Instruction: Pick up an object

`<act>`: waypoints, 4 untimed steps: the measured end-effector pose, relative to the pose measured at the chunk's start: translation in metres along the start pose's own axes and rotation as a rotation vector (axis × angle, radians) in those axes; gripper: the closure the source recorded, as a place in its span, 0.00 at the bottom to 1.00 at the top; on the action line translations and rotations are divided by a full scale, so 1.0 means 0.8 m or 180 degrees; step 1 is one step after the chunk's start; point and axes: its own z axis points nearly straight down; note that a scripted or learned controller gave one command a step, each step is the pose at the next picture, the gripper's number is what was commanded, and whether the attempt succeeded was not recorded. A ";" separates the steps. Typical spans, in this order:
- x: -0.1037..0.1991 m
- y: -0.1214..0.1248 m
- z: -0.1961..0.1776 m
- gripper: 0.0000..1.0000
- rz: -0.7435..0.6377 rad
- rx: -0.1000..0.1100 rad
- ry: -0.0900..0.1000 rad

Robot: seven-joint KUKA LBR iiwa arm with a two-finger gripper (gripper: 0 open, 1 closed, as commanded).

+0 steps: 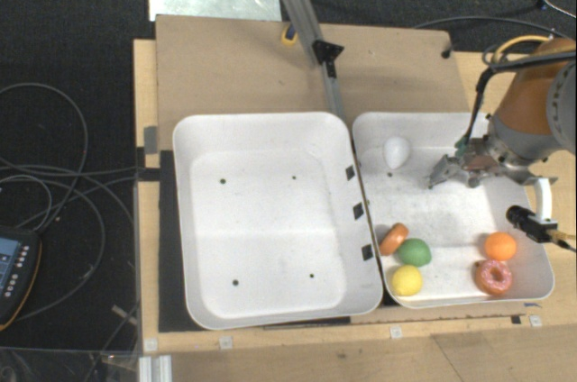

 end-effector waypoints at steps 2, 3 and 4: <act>-0.002 0.015 -0.077 1.00 -0.0011 -0.0032 -0.0009; -0.006 0.017 -0.159 1.00 -0.0013 -0.0037 -0.0012; -0.006 0.018 -0.187 1.00 -0.0013 -0.0026 -0.0008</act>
